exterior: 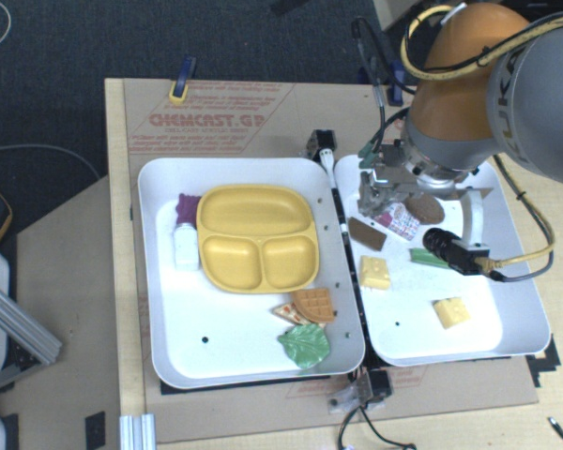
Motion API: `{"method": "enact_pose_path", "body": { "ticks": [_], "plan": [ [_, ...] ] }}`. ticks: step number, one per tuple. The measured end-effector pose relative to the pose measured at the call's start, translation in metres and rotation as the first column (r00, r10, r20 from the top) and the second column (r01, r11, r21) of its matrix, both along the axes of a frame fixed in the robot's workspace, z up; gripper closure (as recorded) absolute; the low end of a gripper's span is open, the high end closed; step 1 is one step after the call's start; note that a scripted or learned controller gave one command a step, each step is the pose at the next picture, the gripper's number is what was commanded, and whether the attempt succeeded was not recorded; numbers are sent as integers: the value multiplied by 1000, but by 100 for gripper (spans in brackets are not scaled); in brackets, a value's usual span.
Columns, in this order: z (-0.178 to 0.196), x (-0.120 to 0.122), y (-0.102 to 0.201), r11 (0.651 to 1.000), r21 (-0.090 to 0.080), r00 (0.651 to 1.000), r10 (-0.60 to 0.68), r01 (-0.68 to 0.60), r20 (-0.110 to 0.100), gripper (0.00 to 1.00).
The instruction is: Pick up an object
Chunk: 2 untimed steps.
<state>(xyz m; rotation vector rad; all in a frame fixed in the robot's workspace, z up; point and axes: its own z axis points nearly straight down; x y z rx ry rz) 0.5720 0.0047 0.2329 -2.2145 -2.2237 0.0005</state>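
Green lettuce (306, 343) lay lowest in the left bin (159, 279), below a yellow tray (257, 236). Whether the claw (380, 193) over the right bin (507, 336) was apart or together could not be told.

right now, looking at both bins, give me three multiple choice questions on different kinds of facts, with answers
1. Where does the yellow divided tray lie?
A. left bin
B. right bin
C. on the cardboard outside the bins

2. How many pale yellow cheese-like blocks lie in the right bin?
A. none
B. two
C. four

3. How does the gripper stand?
A. high above the left bin
B. low over the right bin's far end
C. outside both bins

Answers:
1 A, the tray sits in the left bin.
2 B, one block lies near the divider and one nearer the front.
3 B, it hangs among the items at the right bin's far end.
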Motion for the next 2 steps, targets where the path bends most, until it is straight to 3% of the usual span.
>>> {"method": "enact_pose_path", "body": {
  "ticks": [1,2],
  "plan": [
    [-19,5,5,1000,-2,1000,-3,3,-2,100],
    [0,2,-5,1000,-3,1000,-5,5,6,100]
  ]
}}
